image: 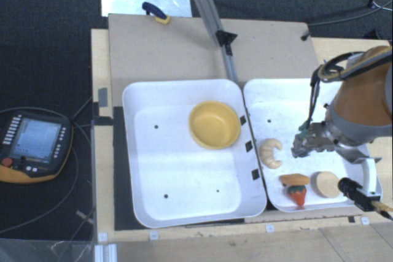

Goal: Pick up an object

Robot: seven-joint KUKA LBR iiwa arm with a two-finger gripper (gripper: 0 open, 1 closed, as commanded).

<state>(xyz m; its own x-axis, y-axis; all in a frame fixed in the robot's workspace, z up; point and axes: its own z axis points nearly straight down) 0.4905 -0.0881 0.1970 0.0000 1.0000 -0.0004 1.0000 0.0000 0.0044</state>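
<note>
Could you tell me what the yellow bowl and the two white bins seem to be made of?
The round yellow bowl looks like moulded plastic: uniform colour, smooth matte surface with soft shading and no sharp glints, though glazed ceramic cannot be ruled out. The two shallow white bins, left and right, look like thin formed plastic, with rounded corners, smooth walls and a faint sheen.

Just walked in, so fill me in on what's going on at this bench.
A grey and orange robot arm reaches in from the right over the right bin, set to pick something up. Its gripper hangs just right of a croissant, with nothing visibly held. Nearer the front of that bin lie a small orange piece, a red item and a tan round piece. A yellow bowl sits in the left bin.
</note>
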